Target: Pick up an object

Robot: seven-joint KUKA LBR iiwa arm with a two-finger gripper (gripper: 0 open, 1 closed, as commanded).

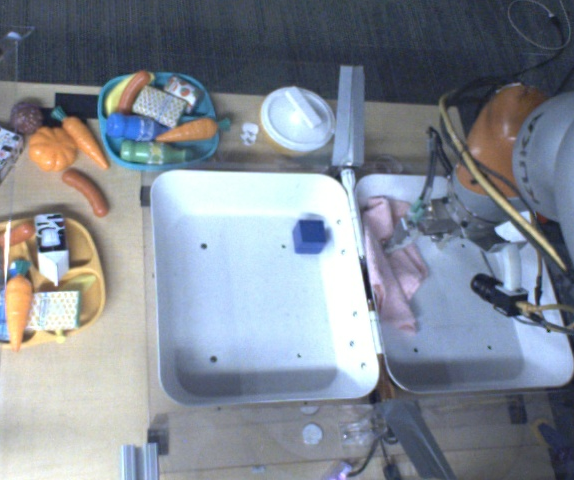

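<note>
Hand [407,230] sits at pink cloth [395,268]; no writing legible.

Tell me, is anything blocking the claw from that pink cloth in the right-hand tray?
Nothing visible does. The gripper sits right at the pink cloth in the right bin, with no other object between them. The blue cube lies apart in the left bin.

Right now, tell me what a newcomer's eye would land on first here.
The small blue cube stands out first, alone on the white floor of the left bin, near its upper right corner. Next comes the pink cloth crumpled along the left side of the right bin, with the gripper over its upper end.
</note>
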